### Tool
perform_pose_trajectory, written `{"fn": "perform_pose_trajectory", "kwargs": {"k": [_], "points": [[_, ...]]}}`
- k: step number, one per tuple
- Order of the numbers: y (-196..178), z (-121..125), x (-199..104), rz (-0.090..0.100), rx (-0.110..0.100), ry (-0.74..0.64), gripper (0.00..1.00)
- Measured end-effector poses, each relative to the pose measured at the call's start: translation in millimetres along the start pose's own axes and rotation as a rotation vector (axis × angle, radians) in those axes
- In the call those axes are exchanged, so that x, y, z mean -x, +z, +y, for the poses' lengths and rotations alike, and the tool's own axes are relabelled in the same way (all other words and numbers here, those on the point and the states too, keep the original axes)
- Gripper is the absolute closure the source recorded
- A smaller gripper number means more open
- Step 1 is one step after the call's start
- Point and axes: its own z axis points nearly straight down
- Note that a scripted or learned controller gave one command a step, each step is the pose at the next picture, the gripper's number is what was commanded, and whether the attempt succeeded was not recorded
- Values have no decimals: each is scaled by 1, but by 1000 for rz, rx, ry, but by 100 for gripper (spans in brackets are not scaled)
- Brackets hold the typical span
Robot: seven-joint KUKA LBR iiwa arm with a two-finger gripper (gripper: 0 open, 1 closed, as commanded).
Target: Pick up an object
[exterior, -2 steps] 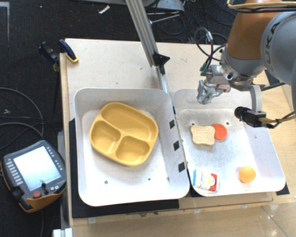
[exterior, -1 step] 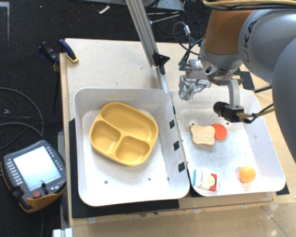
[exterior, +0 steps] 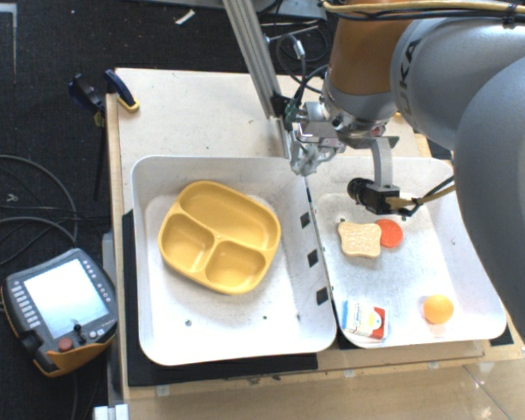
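Camera view, read from left to right. Far left, on the dark floor beside the bench: a teach pendant (exterior: 57, 309) with a pale screen and orange trim. At the bench's upper left corner lies a blue and yellow clamp (exterior: 105, 90).

The left bin (exterior: 149, 322) holds one yellow divided plate (exterior: 219, 234), lying flat with its three compartments facing up, well apart from the bin's walls.

Centre: my gripper (exterior: 308, 160) hangs at the far end of the strip where the two bins meet, over the upper right corner of the left bin. Nothing is seen held in it. Whether it is open or closed I cannot tell, since its tip is small and dark against the rim. A slanted metal rail (exterior: 249, 42) runs down behind it.

The right bin (exterior: 472, 322) carries the candidate objects. A slice of toast (exterior: 360, 239) lies flat near the bin's middle, with a red round piece (exterior: 390, 233) touching its right edge. A black fitting (exterior: 372, 195) on my wrist hangs just above these two. At the near rim rests a small white carton (exterior: 365, 320) with blue and red print. To its right sits an orange ball (exterior: 437, 309). All four lie apart from my gripper.

Right: my grey arm (exterior: 472, 86) with its orange band (exterior: 376, 16).
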Motion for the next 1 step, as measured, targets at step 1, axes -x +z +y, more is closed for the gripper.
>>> {"fn": "perform_pose_trajectory", "kwargs": {"k": [1], "points": [[-3, 3, -51, 1, 1, 0, 100]]}}
